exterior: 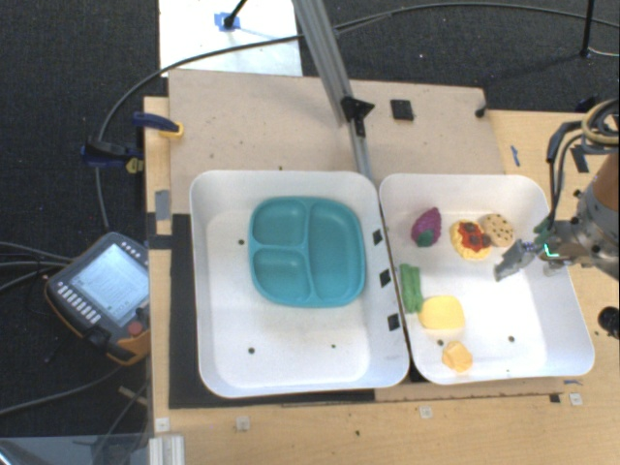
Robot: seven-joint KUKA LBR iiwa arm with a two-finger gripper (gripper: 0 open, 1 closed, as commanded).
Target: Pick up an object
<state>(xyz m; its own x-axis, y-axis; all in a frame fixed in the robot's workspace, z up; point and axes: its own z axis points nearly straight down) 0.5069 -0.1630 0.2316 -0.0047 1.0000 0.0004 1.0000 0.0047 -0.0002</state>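
Observation:
The right bin (572,342) holds several toy foods: a purple eggplant (426,227), a round red-and-yellow pizza piece (472,239), a speckled cookie (498,228), a green pickle (411,288), a yellow block (442,312) and a small orange piece (457,356). My gripper (511,261) reaches in from the right and hangs over the bin's bare floor, just right of and below the pizza piece and cookie. Nothing shows in its grasp.
The left bin (223,347) carries a teal divided plate (308,251). A grey pole (329,61) slants over the bench's back. A teach pendant (102,294) and cables lie on the floor at the left.

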